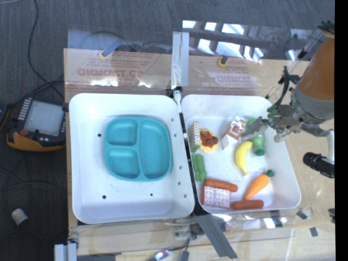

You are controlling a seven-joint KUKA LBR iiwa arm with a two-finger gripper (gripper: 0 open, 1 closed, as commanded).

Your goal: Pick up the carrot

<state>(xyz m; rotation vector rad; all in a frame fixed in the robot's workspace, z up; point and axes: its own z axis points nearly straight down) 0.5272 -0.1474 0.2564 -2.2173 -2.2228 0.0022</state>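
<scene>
Claw [265, 128] hangs over the right bin's [283, 167] far right side; whether it is open or closed cannot be told. The carrot [258, 185], orange with a green tuft at its upper end, lies tilted near the bin's near right corner. Just left of it is a yellow banana [242, 156], below it a red sausage [247, 204]. A teal divided plate [137, 148] sits in the left bin [87, 162].
</scene>
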